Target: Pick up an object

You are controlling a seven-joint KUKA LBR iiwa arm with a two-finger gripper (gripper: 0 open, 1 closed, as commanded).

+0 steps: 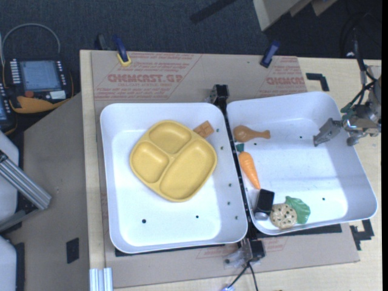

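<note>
My gripper point(339, 136) hangs over the right bin's point(315, 111) far right side, open, with nothing between its fingers. In that bin, along its left side, lie a brown drumstick point(251, 133), an orange carrot point(248, 169), a small black block point(264, 200), a round cookie point(280, 216) and a green leafy piece point(299, 207). All of these sit well to the left of the gripper.
The left bin point(121, 217) holds a yellow divided plate point(173, 160) with a small brown piece point(204, 128) at its upper right edge. A black clamp point(219, 93) sits where the two bins meet. The bench's cardboard surface point(182, 71) surrounds both bins.
</note>
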